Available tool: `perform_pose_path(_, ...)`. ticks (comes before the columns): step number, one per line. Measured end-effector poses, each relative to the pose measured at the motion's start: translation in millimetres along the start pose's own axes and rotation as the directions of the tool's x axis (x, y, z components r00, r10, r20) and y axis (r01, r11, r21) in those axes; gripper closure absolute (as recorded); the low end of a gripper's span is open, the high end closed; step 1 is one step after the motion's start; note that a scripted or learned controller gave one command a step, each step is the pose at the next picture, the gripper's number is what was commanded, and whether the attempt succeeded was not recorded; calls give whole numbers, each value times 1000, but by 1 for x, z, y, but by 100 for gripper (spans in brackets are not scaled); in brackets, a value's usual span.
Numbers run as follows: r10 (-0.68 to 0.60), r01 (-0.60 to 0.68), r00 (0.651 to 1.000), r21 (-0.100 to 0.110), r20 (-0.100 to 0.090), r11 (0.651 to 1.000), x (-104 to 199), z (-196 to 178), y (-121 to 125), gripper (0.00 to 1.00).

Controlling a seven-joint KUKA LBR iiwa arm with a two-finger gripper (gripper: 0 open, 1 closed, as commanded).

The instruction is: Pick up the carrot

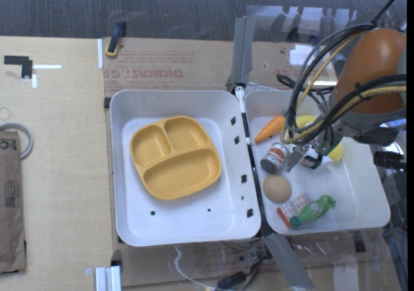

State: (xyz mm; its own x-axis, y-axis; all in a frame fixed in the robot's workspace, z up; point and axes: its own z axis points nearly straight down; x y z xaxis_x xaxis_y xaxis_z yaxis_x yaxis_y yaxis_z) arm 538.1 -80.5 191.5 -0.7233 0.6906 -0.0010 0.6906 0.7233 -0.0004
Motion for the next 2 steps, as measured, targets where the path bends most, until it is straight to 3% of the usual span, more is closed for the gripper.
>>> perform_pose_path(1, -82, 82, 996, -13, 20, 997, -78, 73, 31, 0)
perform_pose_path(2, -79, 79, 997, -17, 23, 997, -80, 61, 32, 100)
